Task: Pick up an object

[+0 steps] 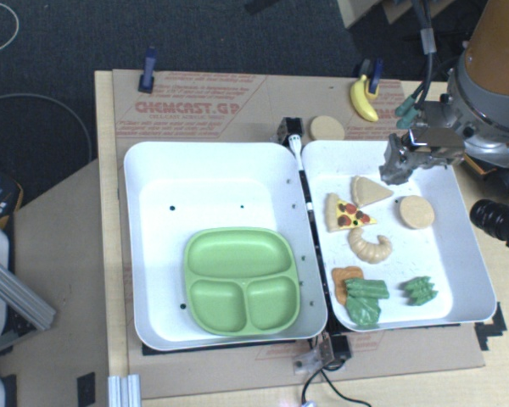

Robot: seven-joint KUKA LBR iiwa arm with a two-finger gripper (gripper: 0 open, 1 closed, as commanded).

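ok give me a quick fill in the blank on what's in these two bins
The green divided tray lies in the ______ bin.
The gripper hangs over the ______ bin.
The pizza slice lies just above the ______.
The yellow ______ lies outside the bins, on the board.

Missing words: left; right; croissant; banana

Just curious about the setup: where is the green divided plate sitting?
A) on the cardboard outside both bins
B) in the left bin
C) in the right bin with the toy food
B: the green divided plate lies in the left bin, apart from the toy food in the right bin.
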